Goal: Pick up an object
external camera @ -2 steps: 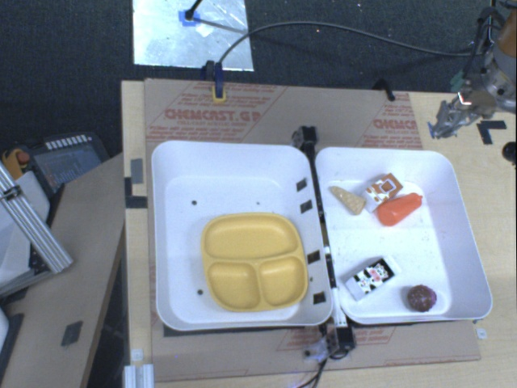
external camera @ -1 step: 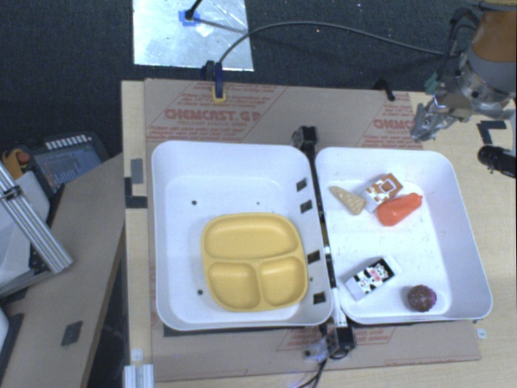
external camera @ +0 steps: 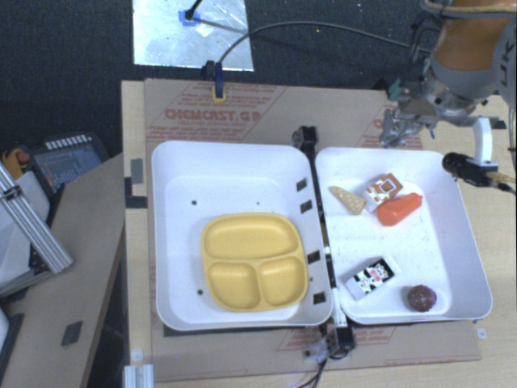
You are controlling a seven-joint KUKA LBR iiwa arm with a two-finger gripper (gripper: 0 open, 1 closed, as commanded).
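Dark carpet surrounds a pale bench topped with a brown cardboard sheet, on which two shallow white bins sit side by side. In the left bin lies a yellow divided plate, its one long compartment toward the far side and two smaller ones toward the near side.

Several small objects lie in the right bin. An orange carrot rests toward the far part, its long axis running slantwise, the narrower end pointing up and to the right. Touching its left end is a small orange-and-white box, and just beside that a tan wedge points up-left. Nearer the front lies a black-and-white packet, slanting the same way as the carrot, and a dark reddish ball sits near the front right corner.

At the bin's far edge hangs the gripper, above the rim and well apart from every object; whether its jaws are apart or together cannot be told.
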